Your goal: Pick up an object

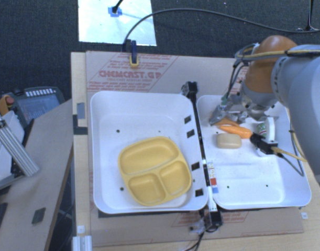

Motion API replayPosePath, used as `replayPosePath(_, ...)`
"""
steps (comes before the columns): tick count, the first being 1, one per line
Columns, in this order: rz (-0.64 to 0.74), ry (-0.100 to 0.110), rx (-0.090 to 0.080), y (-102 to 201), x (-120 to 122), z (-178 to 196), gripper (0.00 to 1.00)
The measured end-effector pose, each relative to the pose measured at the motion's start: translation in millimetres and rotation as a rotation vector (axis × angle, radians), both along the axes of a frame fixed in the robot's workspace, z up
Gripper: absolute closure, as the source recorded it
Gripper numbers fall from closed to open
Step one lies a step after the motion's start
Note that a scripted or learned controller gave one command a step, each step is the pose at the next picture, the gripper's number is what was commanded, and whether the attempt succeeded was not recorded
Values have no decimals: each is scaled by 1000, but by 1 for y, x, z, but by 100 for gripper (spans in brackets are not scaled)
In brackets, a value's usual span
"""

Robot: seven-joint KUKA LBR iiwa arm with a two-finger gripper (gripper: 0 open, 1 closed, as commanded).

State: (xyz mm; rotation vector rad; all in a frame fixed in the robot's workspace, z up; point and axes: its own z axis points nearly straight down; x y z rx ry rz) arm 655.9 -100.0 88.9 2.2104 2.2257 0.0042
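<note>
A long orange carrot-shaped object point(239, 131) lies in the upper part of the right bin point(264, 190). A beige rounded block point(229, 141) sits just below it, touching or nearly touching it. My gripper point(229, 116) hangs low over the left end of the orange object, with the grey arm and its orange band rising to the right. The wrist hides the gripper's tips, and nothing can be seen held between them.
A yellow three-compartment tray point(154, 169) lies in the lower middle of the left bin point(110, 135). A black strip with clips point(197, 135) runs between the bins. The right bin's lower half is bare white floor.
</note>
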Motion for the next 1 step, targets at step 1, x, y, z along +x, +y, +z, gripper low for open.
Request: replayPosePath(1, 4, -5, 2, 2, 3, 15, 100)
